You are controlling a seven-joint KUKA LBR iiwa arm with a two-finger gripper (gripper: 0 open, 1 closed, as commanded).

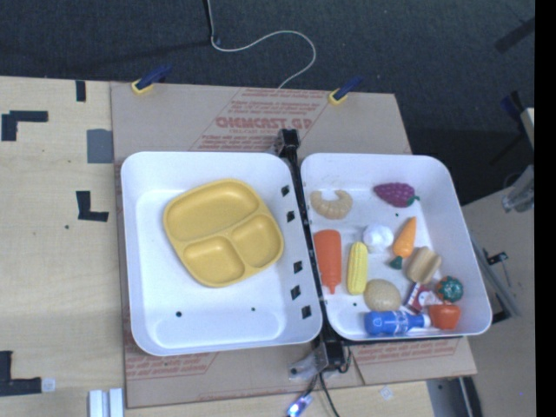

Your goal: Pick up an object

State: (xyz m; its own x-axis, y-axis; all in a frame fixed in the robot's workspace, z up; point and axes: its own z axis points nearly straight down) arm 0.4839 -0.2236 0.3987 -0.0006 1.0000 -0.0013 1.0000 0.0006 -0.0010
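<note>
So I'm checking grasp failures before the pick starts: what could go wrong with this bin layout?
The toys in the right bin are crowded: the blue bottle, potato and tomato touch, so fingers may nudge neighbours or grab two. The orange carrot lies along the bin's left wall, leaving little finger room. The yellow tray looks flat and wide, hard to pinch.

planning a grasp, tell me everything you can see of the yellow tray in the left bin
The yellow tray looks like smooth plastic, a rounded plate with three compartments: one large, two smaller. It lies flat and face up, turned at a slant, on the floor of the left bin, toward its upper middle. Nothing lies in it or touches it.
</note>
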